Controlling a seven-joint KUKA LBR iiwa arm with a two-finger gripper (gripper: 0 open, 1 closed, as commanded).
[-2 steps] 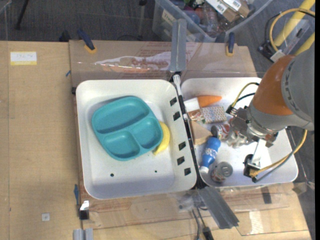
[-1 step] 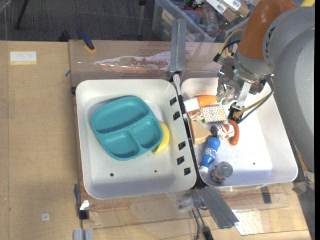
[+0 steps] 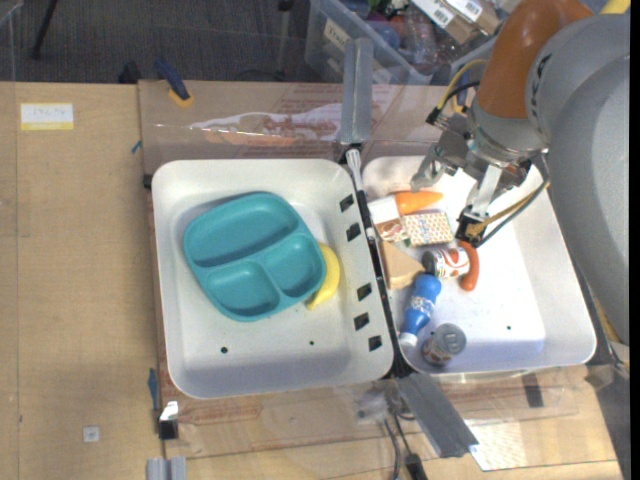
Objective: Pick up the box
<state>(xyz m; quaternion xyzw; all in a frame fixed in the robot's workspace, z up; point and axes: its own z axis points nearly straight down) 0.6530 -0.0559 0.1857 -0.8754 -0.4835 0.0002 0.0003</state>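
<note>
Box [image 3: 425,229] lies among clutter in the right bin [image 3: 520,318]; open claw [image 3: 455,193] hovers above, poised to grasp.

We see the pincer [image 3: 452,200] spread open above the box [image 3: 424,229] in the right bin [image 3: 520,313]; a teal tray [image 3: 250,254] fills the left bin [image 3: 190,363].

Box [image 3: 428,228] between carrot [image 3: 418,201] and bottle [image 3: 421,303]
</note>
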